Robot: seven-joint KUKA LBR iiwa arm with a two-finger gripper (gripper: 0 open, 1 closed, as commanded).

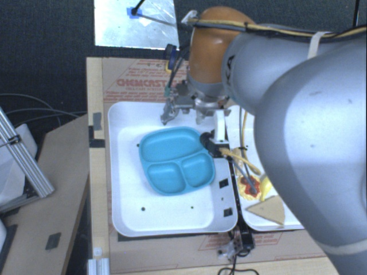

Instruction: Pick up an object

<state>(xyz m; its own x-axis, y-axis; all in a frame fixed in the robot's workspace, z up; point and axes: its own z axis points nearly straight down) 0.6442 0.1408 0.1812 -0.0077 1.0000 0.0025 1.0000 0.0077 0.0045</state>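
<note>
Tool [182, 114] hangs spread and empty at frame centre above blue tray [176, 160]; I'd lower onto its rim.

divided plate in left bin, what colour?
Light blue; the divided plate shows plainly in the camera view.

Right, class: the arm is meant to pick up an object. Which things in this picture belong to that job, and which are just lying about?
Part of the job:
- pincer, above the far edge of the left bin
- blue divided tray, lying in the left bin
- tan wedge and the red and yellow bits in the right bin

Just lying about:
- cardboard sheet under the bins
- metal frame at the left
</note>
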